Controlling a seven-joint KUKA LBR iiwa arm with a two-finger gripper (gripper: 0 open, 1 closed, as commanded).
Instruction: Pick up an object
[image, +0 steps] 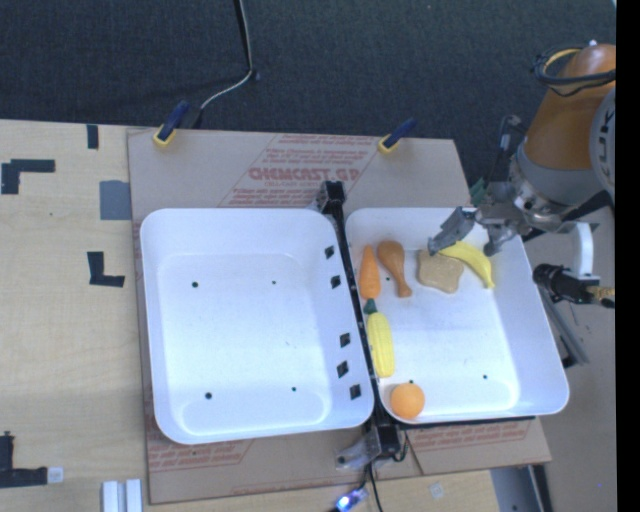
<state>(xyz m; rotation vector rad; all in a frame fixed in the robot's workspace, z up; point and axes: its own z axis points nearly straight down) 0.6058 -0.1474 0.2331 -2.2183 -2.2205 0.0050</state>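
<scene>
1. Banana (474, 262) is my candidate target: it lies in the right bin (520, 385), near that bin's far right corner, touching or overlapping the tan bread slice (439, 273) on its left.
2. Nearest to me in that bin, the orange (407, 401) sits at the near edge. Beyond it, the corn cob (379, 343) lies along the divider between the bins.
3. Farther in, the carrot (369, 272) and the drumstick (394, 267) lie side by side. The bread slice and banana are to their right.
4. Gripper (472, 231) hangs at the far right of the bin, directly over the banana's upper end. Its two fingers are spread apart. I see nothing held between them.
5. Key relation: the banana's long axis runs diagonally, from upper left to lower right in the view. It starts just under the fingers and trails off toward the bin's right wall.
6. I judge the next move to be a short descent. The fingers need to straddle the banana across its narrow width, not along its length.
7. Risk, in my estimate: the bread slice is so close that one finger may land on it.
</scene>
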